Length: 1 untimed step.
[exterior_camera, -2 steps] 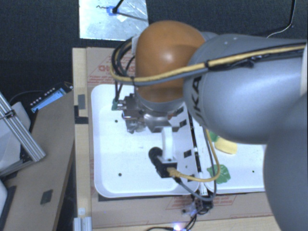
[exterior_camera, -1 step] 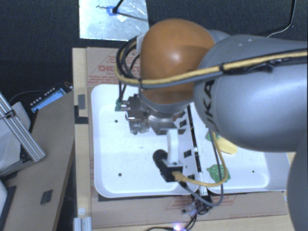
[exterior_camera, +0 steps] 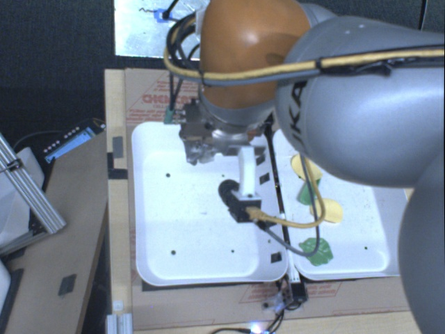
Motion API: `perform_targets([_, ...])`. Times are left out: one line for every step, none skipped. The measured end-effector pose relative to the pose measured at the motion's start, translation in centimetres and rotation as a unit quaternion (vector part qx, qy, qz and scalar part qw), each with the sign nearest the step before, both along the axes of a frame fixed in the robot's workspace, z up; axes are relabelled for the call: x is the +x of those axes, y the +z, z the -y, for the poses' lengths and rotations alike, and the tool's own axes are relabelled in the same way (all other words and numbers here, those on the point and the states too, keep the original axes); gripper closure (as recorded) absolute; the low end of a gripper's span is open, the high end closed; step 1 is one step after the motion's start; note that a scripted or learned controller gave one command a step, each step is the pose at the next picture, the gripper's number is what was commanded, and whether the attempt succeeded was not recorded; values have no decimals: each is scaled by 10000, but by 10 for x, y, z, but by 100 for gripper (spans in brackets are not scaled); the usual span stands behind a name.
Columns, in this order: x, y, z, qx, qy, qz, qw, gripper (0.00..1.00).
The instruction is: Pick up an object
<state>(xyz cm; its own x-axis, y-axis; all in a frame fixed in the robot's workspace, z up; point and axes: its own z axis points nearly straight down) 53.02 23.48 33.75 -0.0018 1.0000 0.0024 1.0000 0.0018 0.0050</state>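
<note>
1. Green lump [exterior_camera: 318, 251], one of the objects we could pick, lies in the right bin [exterior_camera: 361, 239], close to its front edge and toward its front-left corner.
2. We see the gripper [exterior_camera: 198, 150] hanging below the orange band [exterior_camera: 250, 40] of the arm [exterior_camera: 361, 96]. It is over the back part of the left bin [exterior_camera: 181, 214], nearer that bin's back edge than its front.
3. We cannot tell how wide the gripper stands, because its lower end is blurred and partly hidden by the wrist. Nor can we tell whether it touches the bin floor.
4. The gripper is well apart from the green lump, and the walls where the two bins meet lie between them.
5. Behind the green lump in the right bin we find a yellow piece [exterior_camera: 334, 212], long and slanted.
6. A green piece [exterior_camera: 305, 195] lies just beside it, nearer the left wall, and a yellow shape [exterior_camera: 304, 165] lies further back, partly under the arm.
7. We cannot tell whether these three touch one another.
8. The left bin's floor shows a few small dark dots [exterior_camera: 174, 251].
9. Both bins rest on cardboard [exterior_camera: 149, 99] with red print.
</note>
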Motion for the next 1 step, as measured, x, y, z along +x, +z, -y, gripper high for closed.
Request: perform_targets([21, 16, 113, -24, -59, -2, 10000, 100])
